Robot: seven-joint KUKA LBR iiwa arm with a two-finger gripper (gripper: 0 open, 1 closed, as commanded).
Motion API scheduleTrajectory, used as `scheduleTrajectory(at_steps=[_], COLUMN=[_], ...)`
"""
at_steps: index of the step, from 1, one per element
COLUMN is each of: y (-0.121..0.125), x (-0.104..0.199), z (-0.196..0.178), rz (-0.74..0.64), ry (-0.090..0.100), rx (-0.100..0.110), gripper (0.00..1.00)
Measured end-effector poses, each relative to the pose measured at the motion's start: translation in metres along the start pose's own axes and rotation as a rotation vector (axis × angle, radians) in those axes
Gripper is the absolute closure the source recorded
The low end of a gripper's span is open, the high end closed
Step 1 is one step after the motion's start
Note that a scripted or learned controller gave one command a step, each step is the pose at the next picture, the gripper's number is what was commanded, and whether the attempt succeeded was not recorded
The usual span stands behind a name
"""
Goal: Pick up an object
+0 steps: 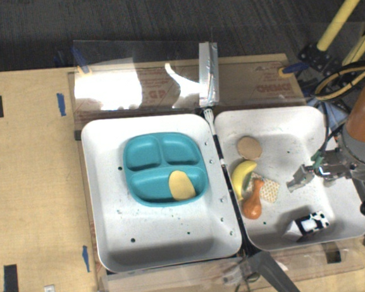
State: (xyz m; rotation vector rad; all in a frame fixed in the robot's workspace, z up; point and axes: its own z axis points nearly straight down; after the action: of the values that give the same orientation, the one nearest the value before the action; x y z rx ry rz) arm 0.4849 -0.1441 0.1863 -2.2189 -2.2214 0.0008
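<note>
We counted two white bins, side by side. The pincer (298, 180) hung over the right bin (282, 122), near its right side, with the grey arm (361, 152) and its orange band behind it. Whether its fingers were wide or narrow we could not tell, because they looked small and blurred.

In the same bin as the pincer we counted five things. One black and white toy (312, 223) lay just below the pincer, near the front wall. One waffle-patterned piece (270, 192) lay to the left of the pincer, and it touched one orange carrot-shaped piece (254, 202). One yellow banana (242, 176) lay further left, beside the carrot-shaped piece and close to the wall between the bins. One round tan piece (249, 148) lay above the banana, up and to the left of the pincer.

In the left bin (165, 239), well apart from the pincer, we counted one teal divided plate (147, 161). One yellow oval piece (181, 185) lay in its lower compartment.
</note>
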Motion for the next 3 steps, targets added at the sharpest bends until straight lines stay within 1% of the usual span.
scheduleTrajectory(at_steps=[1,2,3], y=[0.019,0.011,-0.004], x=[0.042,0.082,0.026], z=[0.098,0.001,0.061], rz=[-0.09,-0.355,-0.498], ry=[-0.003,-0.002,-0.001], rx=[-0.011,-0.007,0.0], gripper=[0.0,0.0,0.0])
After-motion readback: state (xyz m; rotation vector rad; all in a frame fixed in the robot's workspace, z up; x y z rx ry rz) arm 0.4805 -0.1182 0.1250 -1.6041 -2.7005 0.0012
